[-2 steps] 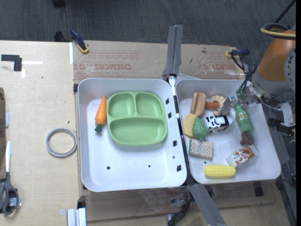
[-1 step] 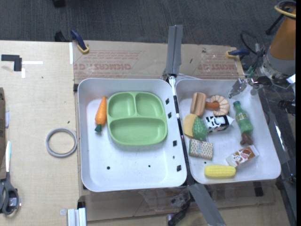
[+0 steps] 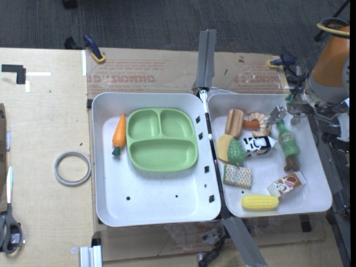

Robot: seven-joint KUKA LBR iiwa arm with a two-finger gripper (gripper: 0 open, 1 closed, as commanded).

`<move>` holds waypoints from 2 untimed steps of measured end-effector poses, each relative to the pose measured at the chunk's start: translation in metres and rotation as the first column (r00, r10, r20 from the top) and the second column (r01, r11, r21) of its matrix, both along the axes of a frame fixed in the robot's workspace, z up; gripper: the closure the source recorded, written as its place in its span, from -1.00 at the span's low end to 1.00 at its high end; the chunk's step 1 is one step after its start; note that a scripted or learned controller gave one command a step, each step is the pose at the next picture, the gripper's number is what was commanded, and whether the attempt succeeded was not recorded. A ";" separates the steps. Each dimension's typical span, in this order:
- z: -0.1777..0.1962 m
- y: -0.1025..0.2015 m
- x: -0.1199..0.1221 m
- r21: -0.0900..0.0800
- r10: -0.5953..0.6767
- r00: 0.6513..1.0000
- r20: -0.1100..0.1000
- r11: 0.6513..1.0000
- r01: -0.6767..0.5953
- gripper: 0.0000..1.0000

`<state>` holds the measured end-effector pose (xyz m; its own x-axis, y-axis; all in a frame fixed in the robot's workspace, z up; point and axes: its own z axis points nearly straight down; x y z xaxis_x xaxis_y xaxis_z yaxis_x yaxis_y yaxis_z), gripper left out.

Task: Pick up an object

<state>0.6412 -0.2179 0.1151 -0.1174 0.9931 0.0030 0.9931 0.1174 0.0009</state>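
Reaching in from the right, the arm (image 3: 332,60) hangs its claw (image 3: 276,114) over the right bin (image 3: 325,196), just above a green bottle (image 3: 287,139); whether it grips anything, I cannot tell. One smooth carrot (image 3: 119,132) lies beside one green divided plate (image 3: 162,140) in the left bin (image 3: 150,204).

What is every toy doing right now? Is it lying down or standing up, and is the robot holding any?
Green divided plate: flat in left bin, nothing on it.
Carrot: lying beside the plate.
Corn cob: lying on its side, right bin.
Green bottle: lying down.
Pincer: above the right bin, nothing seen held.
Tape ring: flat on the bench.
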 end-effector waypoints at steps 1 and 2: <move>-0.022 0.004 -0.043 0.006 -0.008 1.000 0.001 1.000 0.008 -1.00; -0.024 0.032 -0.079 -0.003 -0.149 0.989 -0.003 0.989 0.149 -1.00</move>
<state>0.5625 -0.1859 0.0914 0.0321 0.9995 0.0007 0.9995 -0.0321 -0.0019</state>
